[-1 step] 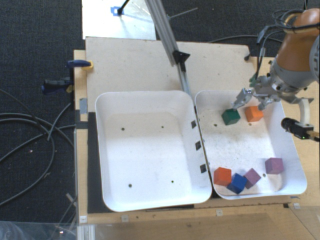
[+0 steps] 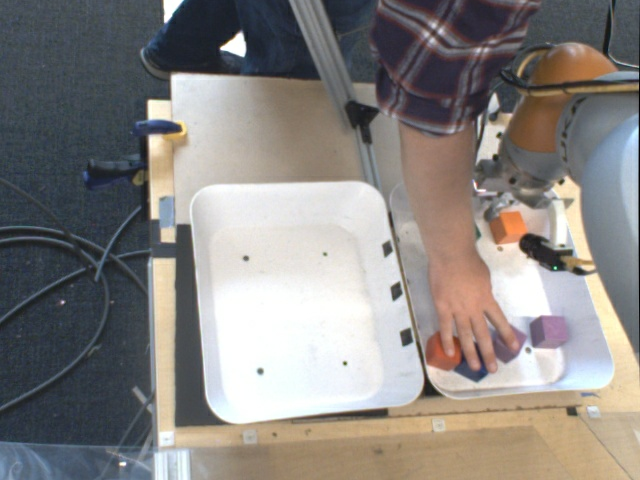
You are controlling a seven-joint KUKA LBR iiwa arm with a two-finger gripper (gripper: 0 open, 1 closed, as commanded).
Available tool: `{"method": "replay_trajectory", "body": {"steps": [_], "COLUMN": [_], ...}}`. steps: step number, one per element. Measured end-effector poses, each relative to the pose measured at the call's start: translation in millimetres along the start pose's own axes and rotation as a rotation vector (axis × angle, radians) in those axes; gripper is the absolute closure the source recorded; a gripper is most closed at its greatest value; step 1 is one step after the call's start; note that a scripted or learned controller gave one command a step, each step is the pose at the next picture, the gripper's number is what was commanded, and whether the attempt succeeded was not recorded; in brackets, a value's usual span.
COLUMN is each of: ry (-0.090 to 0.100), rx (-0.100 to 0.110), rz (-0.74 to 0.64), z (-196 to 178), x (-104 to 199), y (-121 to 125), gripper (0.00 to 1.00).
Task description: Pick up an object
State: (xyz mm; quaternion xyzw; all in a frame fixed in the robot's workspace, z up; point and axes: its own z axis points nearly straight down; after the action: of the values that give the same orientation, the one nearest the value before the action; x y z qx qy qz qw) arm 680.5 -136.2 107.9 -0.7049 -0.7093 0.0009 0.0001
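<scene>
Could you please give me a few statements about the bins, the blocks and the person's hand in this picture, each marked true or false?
1. A person's hand reaches into the right bin. True.
2. The orange block lies in the left bin. False: it is in the right bin, just below the gripper.
3. The purple block lies apart from the hand, to its right in the picture. True.
4. The hand rests on the orange block. False: its fingers lie over the red block and blue block at the bin's near end.
5. The arm reaches in over the left bin. False: it is over the right bin.
</scene>
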Motion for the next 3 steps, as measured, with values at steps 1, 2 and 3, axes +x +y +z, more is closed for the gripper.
{"method": "replay_trajectory", "body": {"steps": [1, 2, 3], "ry": [0.001, 0.002, 0.001], "rx": [0.003, 0.001, -0.005], "rz": [0.005, 0.005, 0.003], "z": [19, 18, 6], "x": [2, 16, 15], "y": [-56, -89, -87], "gripper": [0.0, 0.0, 1.0]}}
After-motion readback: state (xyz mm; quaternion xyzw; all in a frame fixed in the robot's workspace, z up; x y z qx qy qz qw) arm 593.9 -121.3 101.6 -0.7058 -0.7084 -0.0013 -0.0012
